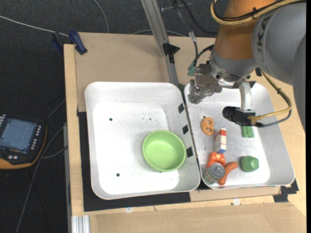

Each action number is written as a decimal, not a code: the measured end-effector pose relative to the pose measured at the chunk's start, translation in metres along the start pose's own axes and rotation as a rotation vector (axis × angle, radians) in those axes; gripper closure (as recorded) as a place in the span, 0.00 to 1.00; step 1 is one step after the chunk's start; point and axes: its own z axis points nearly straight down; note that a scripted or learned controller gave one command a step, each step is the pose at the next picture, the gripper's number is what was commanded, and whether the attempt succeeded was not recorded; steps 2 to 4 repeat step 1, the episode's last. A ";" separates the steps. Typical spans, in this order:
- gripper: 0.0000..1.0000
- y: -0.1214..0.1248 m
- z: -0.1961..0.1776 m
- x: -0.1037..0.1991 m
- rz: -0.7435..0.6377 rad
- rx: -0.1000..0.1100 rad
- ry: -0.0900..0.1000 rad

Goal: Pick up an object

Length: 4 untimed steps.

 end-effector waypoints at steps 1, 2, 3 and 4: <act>1.00 0.015 -0.005 0.052 0.000 -0.001 0.000; 1.00 0.015 -0.005 0.052 0.000 -0.001 0.000; 1.00 0.015 -0.005 0.052 0.000 -0.001 0.000; 1.00 0.015 -0.005 0.052 0.000 -0.001 0.000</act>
